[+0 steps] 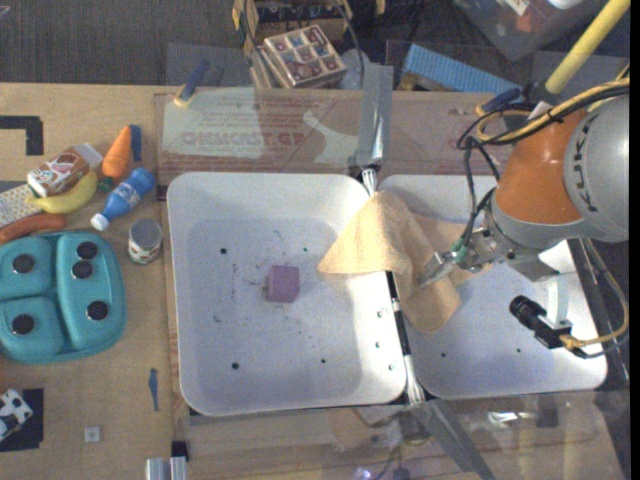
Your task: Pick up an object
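Note:
A tan cloth (380, 243) lies draped over the divider between the two white bins, one part in the left bin (200, 368) and one in the right bin (520, 368). On the left bin's floor sits a small purple cube (282, 284). My gripper (438, 268) is low over the right bin, its tip at the cloth's right edge and touching or just above the fabric. The grey arm with its orange band (535, 183) reaches in from the right.
Left of the bins on the bench lie a teal tray (55, 293), a small can (145, 240), a blue bottle (125, 196), a banana (60, 200) and a carrot (120, 150). Cables (545, 323) hang over the right bin. Boxes stand behind.

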